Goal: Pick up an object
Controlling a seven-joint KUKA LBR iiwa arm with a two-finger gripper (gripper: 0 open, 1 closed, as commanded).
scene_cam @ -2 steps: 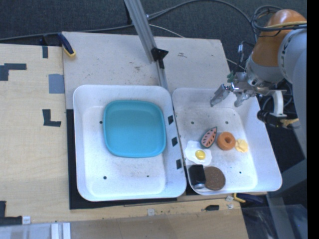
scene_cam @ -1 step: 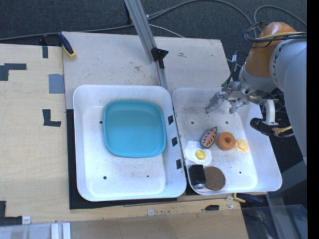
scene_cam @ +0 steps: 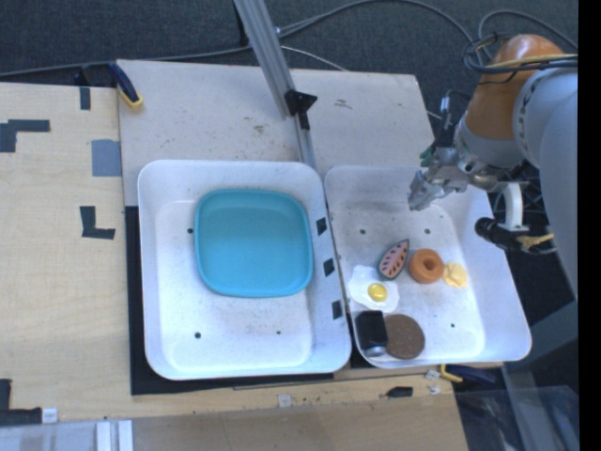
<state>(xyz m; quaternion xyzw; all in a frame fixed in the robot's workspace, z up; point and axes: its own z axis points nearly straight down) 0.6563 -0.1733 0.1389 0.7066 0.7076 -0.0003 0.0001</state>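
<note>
- Gripper over far part of right bin; can't tell its state.
- Doughnut mid-bin, near side of gripper, w/ fried egg left.
- Blue plate in left bin.

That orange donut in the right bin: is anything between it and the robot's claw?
Nothing visible. The gripper hangs over bare bin floor up-view of the donut; the fish-shaped toy lies to its left, a yellow piece to its right.

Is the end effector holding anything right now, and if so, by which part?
Nothing is held. The end effector hangs above bare floor in the right bin, apart from the toy food clustered nearer the front.
</note>
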